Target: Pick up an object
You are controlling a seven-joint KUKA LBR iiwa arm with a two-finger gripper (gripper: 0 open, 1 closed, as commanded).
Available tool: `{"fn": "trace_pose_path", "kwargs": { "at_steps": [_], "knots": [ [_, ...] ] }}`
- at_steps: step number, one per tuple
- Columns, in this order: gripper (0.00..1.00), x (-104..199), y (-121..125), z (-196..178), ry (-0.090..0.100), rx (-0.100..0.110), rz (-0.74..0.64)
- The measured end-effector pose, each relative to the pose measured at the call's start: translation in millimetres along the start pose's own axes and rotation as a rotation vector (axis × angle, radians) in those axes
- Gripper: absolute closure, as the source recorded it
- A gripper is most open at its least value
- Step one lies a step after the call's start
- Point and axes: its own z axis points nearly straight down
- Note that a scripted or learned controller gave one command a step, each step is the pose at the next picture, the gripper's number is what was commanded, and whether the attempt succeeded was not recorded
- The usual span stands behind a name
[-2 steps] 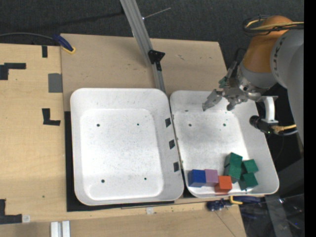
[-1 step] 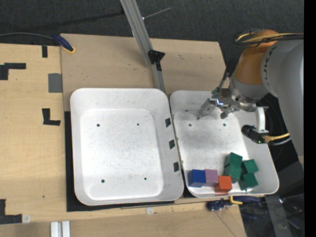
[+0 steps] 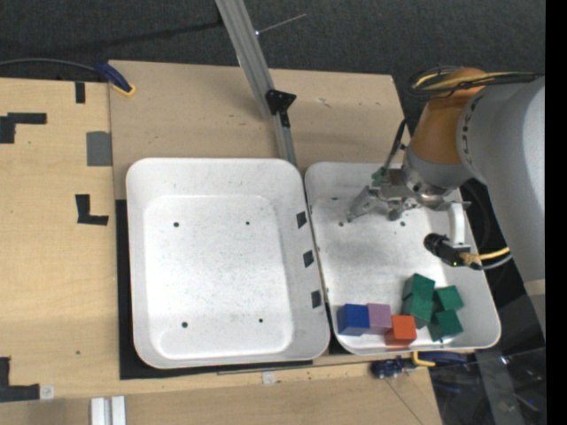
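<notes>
Shows the gripper (image 3: 374, 214) low over the far part of the right bin (image 3: 372, 268), at the end of the arm (image 3: 496, 158) reaching in from the right. Finds its fingers spread apart, with bare bin floor between them and no object held.

Places every block well apart from the gripper, toward the near end of the same bin. Puts the blue block (image 3: 353, 318) nearest, below and slightly left of the gripper, touching the purple block (image 3: 379, 314) on its right. Sets the orange block (image 3: 403, 328) just beside the purple one, a little nearer the bin's rim. Groups the green blocks (image 3: 433, 305) in a tight cluster below and right of the gripper, against the bin's near right corner.

Leaves a black and yellow cable (image 3: 454, 251) just right of the gripper, below the wrist. Shows the left bin (image 3: 213, 264) farther off to the gripper's left, and a metal pole (image 3: 249, 47) slanting up beyond both bins.
</notes>
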Motion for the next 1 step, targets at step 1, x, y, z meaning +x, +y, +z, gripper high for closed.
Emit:
{"fn": "trace_pose_path", "kwargs": {
  "at_steps": [1],
  "knots": [
    [1.0, 0.9, 1.0, -12.0, 0.0, -0.003, -0.002]
  ]
}}
